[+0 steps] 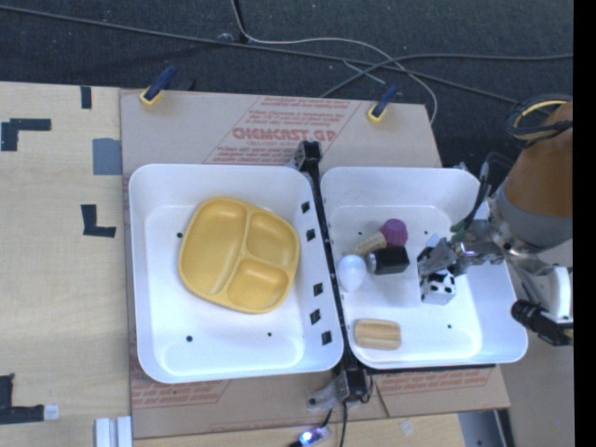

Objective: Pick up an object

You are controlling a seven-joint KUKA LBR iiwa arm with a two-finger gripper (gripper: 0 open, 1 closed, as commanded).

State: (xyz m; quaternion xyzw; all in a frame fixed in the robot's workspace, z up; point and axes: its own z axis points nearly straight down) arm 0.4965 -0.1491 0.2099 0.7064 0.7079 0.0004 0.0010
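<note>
Camera view, glossy yellow divided tray point(239, 254), spotted cube point(439, 289) under pincer point(440, 261)

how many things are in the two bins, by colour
yellow: 1, the divided plate in the left bin
purple: 1, the purple piece
white: 1, the white ball
black: 1, the black block
tan: 2, the tan block and the tan handle
black and white: 1, the spotted toy
total: 7

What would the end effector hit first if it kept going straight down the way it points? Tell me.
Most likely the white block with black spots, which sits right under the end effector in the right white bin. Depth is hard to judge from above, so it may already be touching.
</note>
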